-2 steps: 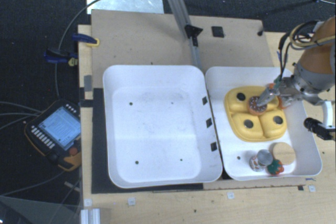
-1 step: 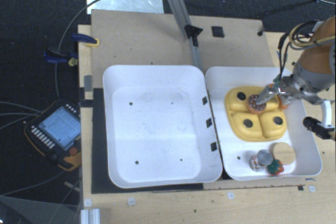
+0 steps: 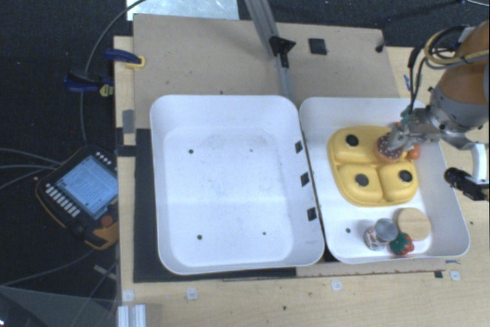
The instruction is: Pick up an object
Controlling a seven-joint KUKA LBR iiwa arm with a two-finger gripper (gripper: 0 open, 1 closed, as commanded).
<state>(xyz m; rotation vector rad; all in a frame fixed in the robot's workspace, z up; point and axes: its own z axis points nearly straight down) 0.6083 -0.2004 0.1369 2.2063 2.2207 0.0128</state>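
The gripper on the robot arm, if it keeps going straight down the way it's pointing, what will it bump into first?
Probably the yellow tray-like object in the right bin. The gripper points down over its right upper edge, where a small reddish thing sits. From this slanted view, height is hard to judge.

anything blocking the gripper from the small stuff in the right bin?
Nothing visible. The gripper is low over the right edge of the yellow tray in the right bin, at a small brownish object there. The wooden disc and small items beside it lie apart near the bin's front, uncovered.
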